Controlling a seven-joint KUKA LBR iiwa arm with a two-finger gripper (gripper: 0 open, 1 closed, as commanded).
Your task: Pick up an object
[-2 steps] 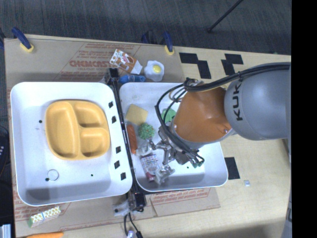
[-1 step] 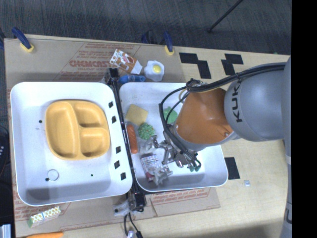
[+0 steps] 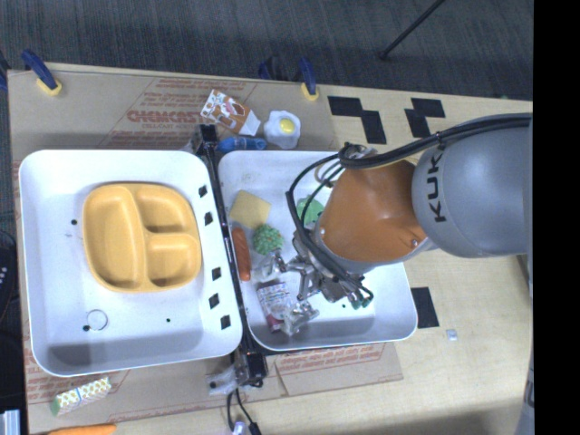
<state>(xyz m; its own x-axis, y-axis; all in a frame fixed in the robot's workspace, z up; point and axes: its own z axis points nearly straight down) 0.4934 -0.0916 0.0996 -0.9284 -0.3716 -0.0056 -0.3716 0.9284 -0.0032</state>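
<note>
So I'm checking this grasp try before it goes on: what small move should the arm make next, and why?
Probably a short descent. The gripper hangs over the crinkled clear plastic packet in the right-hand white bin, with the orange carrot-shaped toy and the green knobbly ball beside it. I can't see anything between its fingers.

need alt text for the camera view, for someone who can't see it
A grey and orange robot arm reaches into the right white bin, its gripper low over a crumpled wrapper. The left bin holds a yellow divided tray.
</note>
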